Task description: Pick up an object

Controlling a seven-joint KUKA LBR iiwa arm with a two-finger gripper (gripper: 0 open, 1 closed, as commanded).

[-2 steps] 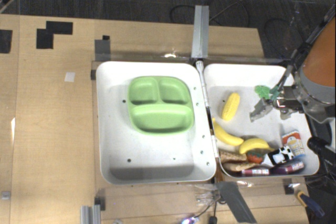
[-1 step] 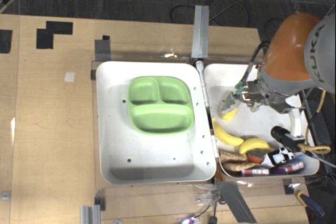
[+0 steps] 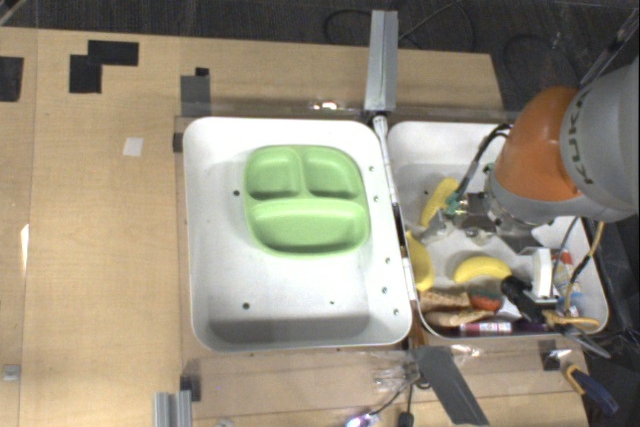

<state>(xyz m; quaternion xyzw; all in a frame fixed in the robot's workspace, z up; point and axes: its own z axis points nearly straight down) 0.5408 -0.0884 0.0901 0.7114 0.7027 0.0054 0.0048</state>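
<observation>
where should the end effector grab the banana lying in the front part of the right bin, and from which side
Grip the banana across its thick middle, coming straight down from above. It lies flat, curved like an arch with both tips pointing toward the bin's front, so the middle is the highest, widest-open part. Close across its narrow width, front to back; other items crowd its front side, so a low sideways approach looks risky.

The grey arm with its orange band (image 3: 585, 155) runs off the right edge and covers much of the right-hand shallow white bin (image 3: 420, 147), hiding its gripper's fingertips and parts of the jumbled small items (image 3: 480, 307) lying beneath, too cluttered to identify.
</observation>
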